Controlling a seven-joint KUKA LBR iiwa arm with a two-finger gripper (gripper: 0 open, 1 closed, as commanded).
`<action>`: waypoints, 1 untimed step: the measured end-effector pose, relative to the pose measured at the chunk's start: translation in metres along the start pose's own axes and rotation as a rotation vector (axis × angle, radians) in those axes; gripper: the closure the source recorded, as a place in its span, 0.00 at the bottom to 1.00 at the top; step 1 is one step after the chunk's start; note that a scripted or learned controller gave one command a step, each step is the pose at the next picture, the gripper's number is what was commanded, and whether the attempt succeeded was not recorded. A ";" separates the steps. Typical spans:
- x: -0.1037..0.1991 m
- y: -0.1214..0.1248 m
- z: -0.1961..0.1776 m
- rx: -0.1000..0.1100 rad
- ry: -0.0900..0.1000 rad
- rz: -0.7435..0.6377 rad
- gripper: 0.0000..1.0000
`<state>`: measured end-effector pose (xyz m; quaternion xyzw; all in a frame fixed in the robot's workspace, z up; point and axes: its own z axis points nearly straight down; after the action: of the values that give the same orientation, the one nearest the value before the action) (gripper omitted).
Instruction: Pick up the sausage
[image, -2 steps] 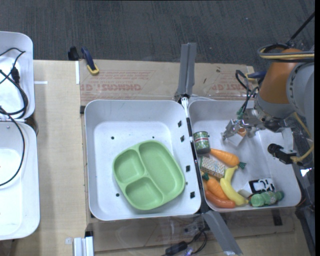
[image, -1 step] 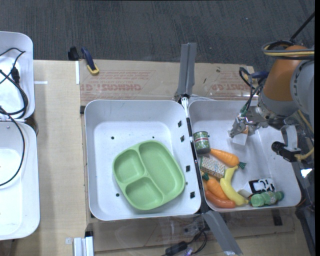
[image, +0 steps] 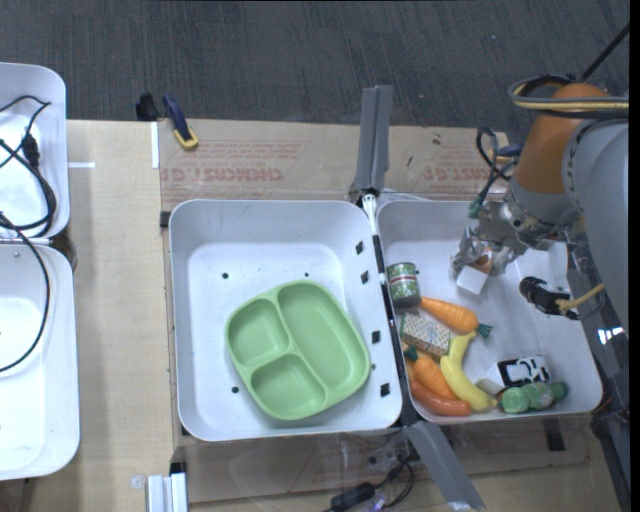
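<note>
Sausage (image: 440, 404) at right bin (image: 570, 330) front edge, half under banana (image: 462, 372), claw (image: 478, 262) state unclear, blurred

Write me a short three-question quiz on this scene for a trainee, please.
1. True or false: the green plate lies in the same bin as the banana.
2. Which thing lies right beside the sausage? A) the banana B) the small can C) the plate
3. How many compartments does the plate have?

Key: 1 false, since the plate has the other bin to itself; 2 A; 3 three.
</note>
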<state>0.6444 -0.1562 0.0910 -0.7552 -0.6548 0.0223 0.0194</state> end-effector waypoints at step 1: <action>-0.003 0.000 -0.008 -0.002 -0.005 0.000 1.00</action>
<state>0.6444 -0.1589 0.0987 -0.7551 -0.6550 0.0236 0.0170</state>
